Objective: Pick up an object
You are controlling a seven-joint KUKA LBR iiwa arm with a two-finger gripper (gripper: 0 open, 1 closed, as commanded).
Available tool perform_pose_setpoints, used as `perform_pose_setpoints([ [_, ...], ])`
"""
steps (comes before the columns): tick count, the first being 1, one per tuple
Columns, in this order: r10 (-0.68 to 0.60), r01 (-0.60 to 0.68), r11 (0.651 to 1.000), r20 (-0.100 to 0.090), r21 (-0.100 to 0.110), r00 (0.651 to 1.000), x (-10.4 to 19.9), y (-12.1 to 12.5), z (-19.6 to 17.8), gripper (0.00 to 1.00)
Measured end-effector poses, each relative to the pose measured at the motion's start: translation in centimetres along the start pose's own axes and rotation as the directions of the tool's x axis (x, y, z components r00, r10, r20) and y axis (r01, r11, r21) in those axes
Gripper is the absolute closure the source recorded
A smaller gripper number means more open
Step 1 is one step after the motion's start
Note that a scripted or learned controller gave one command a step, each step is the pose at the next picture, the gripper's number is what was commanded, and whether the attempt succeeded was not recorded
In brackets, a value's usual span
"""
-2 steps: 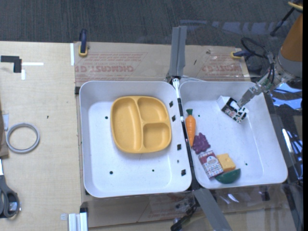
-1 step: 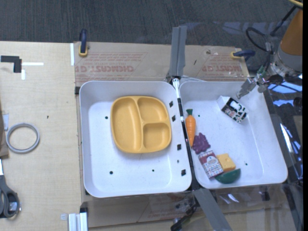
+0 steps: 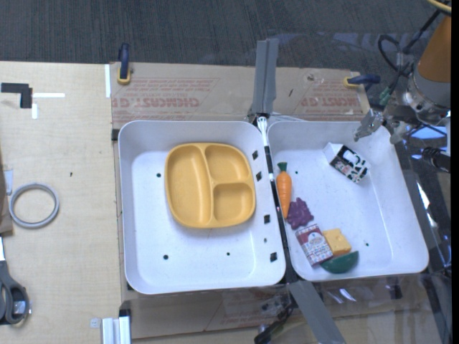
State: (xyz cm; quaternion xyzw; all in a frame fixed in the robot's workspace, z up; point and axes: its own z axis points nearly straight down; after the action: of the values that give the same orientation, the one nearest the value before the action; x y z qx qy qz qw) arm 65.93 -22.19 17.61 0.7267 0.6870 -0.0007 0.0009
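Note:
My gripper (image 3: pixel 380 130) hangs over the far right corner of the right bin (image 3: pixel 401 221), open, with nothing between its fingers. Just below and left of it lies a small white and black packet (image 3: pixel 348 163). Along the bin's left side are an orange carrot (image 3: pixel 284 185) and a purple bunch of grapes (image 3: pixel 299 212). Near the front sit a red box (image 3: pixel 313 244), a yellow block (image 3: pixel 337 240) and a green piece (image 3: pixel 341 263), close together.
The left bin (image 3: pixel 143 249) holds a yellow divided plate (image 3: pixel 210 185). A divider bar (image 3: pixel 265 84) runs between the bins. On the wooden bench to the left lie a tape roll (image 3: pixel 32 205) and scissors (image 3: pixel 11 303). Clamps (image 3: pixel 124 64) hold the cardboard behind.

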Motion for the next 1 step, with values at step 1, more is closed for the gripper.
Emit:
perform_pose_setpoints([
  [1,0.251,-0.251,0.968,0.0,0.003,0.968,1.14,-0.12,4.07,0.0],
])
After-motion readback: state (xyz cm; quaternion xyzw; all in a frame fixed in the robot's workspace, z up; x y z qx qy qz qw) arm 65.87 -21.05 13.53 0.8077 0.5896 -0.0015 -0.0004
